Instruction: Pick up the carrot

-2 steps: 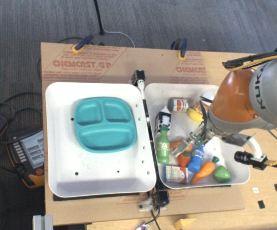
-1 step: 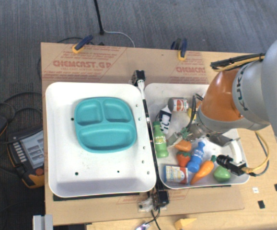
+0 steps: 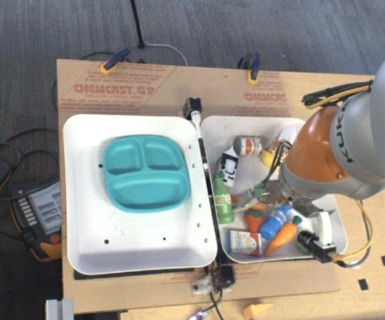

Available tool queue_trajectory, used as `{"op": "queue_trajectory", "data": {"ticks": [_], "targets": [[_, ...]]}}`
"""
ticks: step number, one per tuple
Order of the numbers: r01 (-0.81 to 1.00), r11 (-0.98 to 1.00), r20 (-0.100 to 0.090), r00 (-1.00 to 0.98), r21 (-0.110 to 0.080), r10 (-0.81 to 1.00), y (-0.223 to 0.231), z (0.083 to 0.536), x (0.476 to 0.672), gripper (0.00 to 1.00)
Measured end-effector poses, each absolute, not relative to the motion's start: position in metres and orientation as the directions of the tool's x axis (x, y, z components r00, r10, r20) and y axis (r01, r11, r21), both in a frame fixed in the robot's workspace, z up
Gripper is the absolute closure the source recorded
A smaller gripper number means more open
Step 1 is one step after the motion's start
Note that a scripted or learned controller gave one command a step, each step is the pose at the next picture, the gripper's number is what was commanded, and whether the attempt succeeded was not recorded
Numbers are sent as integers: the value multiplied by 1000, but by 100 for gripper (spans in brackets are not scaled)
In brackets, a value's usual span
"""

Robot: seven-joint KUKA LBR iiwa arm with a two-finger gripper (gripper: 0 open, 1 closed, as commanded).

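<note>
The carrot [image 3: 282,237] is a small orange piece lying near the front edge of the right bin [image 3: 246,127], its tip pointing front-left. It touches a blue bottle [image 3: 274,222] just behind it. My gripper [image 3: 262,193] hangs low over the middle of the right bin, behind and to the left of the carrot and apart from it. The bulky grey and orange wrist hides the bin's right part. Nothing shows held in the gripper.
Around the carrot lie a white carton [image 3: 244,242], a red item [image 3: 254,219], a green bottle [image 3: 222,202], a dark-and-white pack [image 3: 228,168], a can [image 3: 248,145] and a yellow item [image 3: 268,157]. The left bin [image 3: 86,232] holds a teal divided plate [image 3: 146,172].
</note>
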State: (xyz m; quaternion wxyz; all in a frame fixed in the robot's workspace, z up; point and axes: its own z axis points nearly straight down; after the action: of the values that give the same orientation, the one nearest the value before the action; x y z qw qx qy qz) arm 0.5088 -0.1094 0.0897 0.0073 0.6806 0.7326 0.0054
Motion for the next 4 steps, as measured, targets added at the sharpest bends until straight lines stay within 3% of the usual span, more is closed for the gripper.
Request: {"op": "queue_trajectory", "data": {"ticks": [1,4], "targets": [[940,341,-3,-341,2,940,-113,89,531,0],[940,341,-4,-341,4,940,-113,89,532,0]]}}
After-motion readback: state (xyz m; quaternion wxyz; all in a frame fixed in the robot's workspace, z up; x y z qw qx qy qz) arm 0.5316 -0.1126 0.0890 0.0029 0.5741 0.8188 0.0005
